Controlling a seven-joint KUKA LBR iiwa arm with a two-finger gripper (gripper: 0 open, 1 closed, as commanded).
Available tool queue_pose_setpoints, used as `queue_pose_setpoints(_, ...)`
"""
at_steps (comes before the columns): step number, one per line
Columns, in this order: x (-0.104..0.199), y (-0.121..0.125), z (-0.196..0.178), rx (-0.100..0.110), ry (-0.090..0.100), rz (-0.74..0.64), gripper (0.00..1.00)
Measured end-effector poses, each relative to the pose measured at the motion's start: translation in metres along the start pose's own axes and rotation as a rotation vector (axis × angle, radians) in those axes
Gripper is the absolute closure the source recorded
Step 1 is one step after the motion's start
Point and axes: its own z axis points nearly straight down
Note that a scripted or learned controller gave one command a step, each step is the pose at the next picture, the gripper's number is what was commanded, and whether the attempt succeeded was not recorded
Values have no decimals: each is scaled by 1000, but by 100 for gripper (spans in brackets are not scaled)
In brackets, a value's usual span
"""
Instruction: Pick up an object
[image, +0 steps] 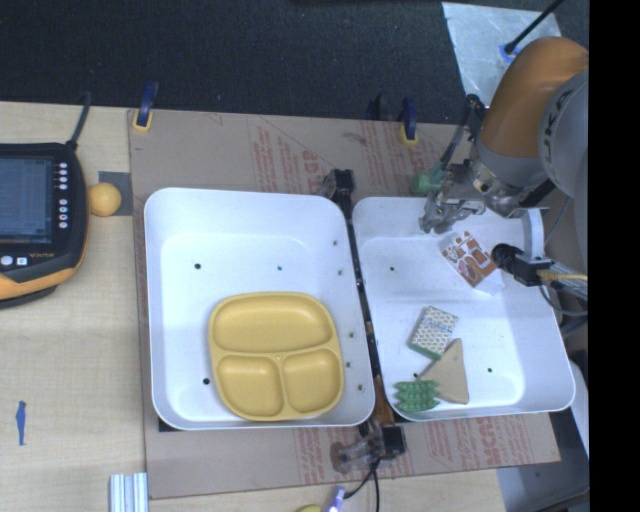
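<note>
Orange-and-white printed packet (468, 258) lay flat in right bin (520, 395), just beside gripper (446, 212) at far edge; finger state impossible to tell.

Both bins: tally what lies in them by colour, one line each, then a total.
Yellow: 1, the divided tray in the left bin
Green: 1, the toy in the right bin
Tan: 1, the wedge
Green-and-white patterned: 1, the square block
Red-and-white printed: 1, the packet
Total: 5
</note>
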Motion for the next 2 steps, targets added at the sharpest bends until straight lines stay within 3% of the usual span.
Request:
queue_pose_setpoints(1,4,-43,-45,3,0,2,100)
queue_pose_setpoints(2,4,-43,-45,3,0,2,0)
